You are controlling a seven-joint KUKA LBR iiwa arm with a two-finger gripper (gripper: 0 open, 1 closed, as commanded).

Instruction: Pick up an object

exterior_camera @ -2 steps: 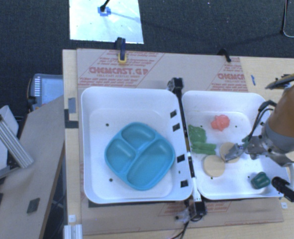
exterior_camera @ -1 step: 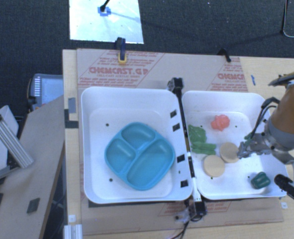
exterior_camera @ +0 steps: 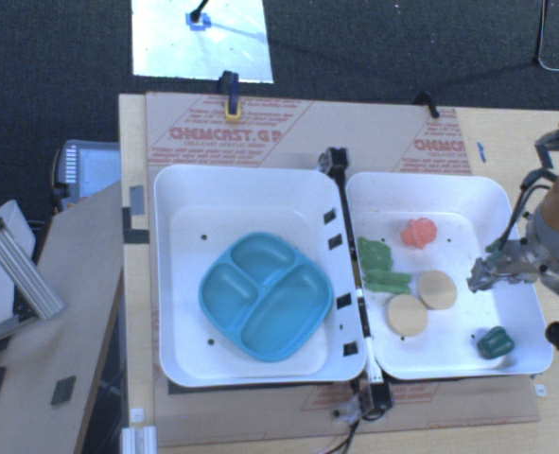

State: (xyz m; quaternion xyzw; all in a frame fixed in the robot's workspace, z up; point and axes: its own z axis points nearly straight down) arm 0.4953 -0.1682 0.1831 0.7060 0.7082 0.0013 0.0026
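two shallow white plastic bins sit side by side on a pale wooden bench, seen from above at a slant. the left white bin [exterior_camera: 180, 197] holds a light blue plastic plate [exterior_camera: 265, 295] with three compartments, lying flat near the bin's middle and turned cornerwise.

the right white bin [exterior_camera: 487, 197] holds five small objects. a pinkish-red lumpy toy [exterior_camera: 418, 232] lies toward the far side. a green leafy-looking toy [exterior_camera: 380, 265] lies along the left wall, next to the divider between the bins. a tan round disc [exterior_camera: 438, 289] sits near the bin's centre, and a second tan round disc [exterior_camera: 407, 316] lies just beside it, nearer the front; whether the two touch cannot be told. a small dark green block [exterior_camera: 495, 342] rests in the front right corner, well apart from the others.

the grey robot arm reaches in from the right. its two-finger gripper [exterior_camera: 482, 277] is over the right side of the right bin, just beside the first disc and pointing toward it. nothing shows between the fingers, and whether they stand apart or together cannot be told at this size.
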